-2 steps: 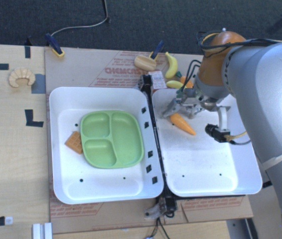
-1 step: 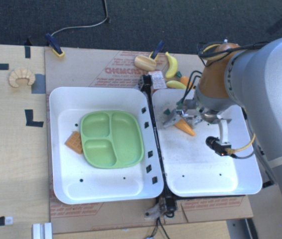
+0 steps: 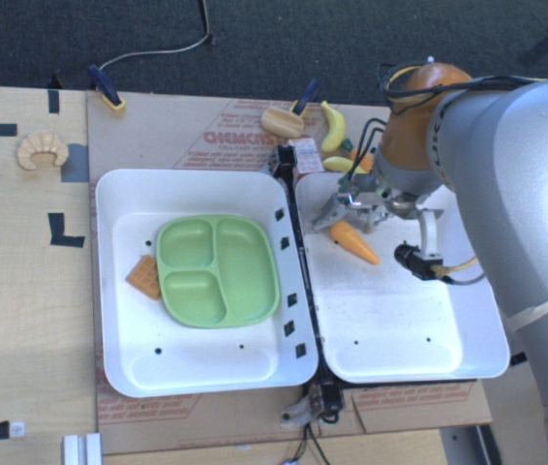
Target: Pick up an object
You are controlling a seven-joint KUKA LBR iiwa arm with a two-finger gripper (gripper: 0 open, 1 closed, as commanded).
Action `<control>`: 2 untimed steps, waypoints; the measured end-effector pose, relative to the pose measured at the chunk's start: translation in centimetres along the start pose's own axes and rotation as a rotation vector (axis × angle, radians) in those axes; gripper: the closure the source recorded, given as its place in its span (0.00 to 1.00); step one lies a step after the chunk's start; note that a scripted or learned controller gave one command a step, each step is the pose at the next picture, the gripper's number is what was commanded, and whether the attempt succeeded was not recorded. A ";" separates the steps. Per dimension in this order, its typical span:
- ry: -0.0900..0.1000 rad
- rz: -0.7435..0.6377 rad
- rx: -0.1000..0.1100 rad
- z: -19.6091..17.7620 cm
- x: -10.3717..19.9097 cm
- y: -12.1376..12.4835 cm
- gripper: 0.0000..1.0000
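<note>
Approach step, by judgement: metal two-finger gripper (image 3: 350, 208) low over right white bin's (image 3: 400, 342) far-left corner, just beside orange plastic carrot (image 3: 354, 242). Finger state impossible to tell. Next: centring over carrot.

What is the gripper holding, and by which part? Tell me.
It cannot be told. The gripper sits low in the right white bin, just above the orange toy carrot, but the carrot appears to lie on the bin floor, not clamped.
</note>
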State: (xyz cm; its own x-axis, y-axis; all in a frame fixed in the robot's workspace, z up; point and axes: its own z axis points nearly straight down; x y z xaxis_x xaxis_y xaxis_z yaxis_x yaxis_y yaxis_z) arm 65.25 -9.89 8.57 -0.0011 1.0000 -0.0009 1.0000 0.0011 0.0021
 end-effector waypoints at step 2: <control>-0.002 0.000 -0.002 -1.1 0.0 -1.7 1.00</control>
